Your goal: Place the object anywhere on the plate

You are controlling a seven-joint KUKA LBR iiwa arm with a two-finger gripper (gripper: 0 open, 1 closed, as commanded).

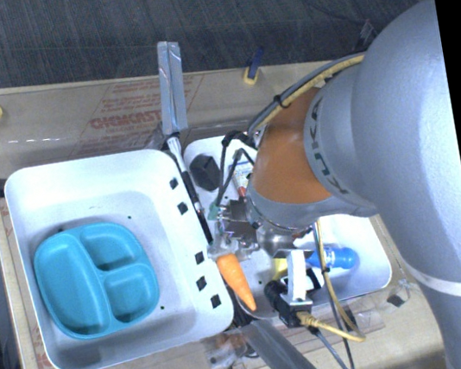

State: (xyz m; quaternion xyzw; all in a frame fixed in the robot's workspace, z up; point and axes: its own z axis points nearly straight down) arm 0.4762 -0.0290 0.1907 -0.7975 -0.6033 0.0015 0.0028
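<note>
At lower centre, the carrot point(236, 282) lies against the right bin's point(377, 273) left edge, below the claw point(238, 237), whose state I cannot tell. The blue plate point(95, 279) sits unobstructed in the left bin point(81, 182).

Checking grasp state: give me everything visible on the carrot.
The carrot is orange, tapered and smooth, plastic-looking like a toy. It lies in the right bin against its left wall, beside the divider, long axis running up and down the view with a slight slant, narrow tip toward the bottom. Its wide top sits right under the gripper, whose wrist covers the contact. The blue plate is in the left bin, apart from it.
</note>
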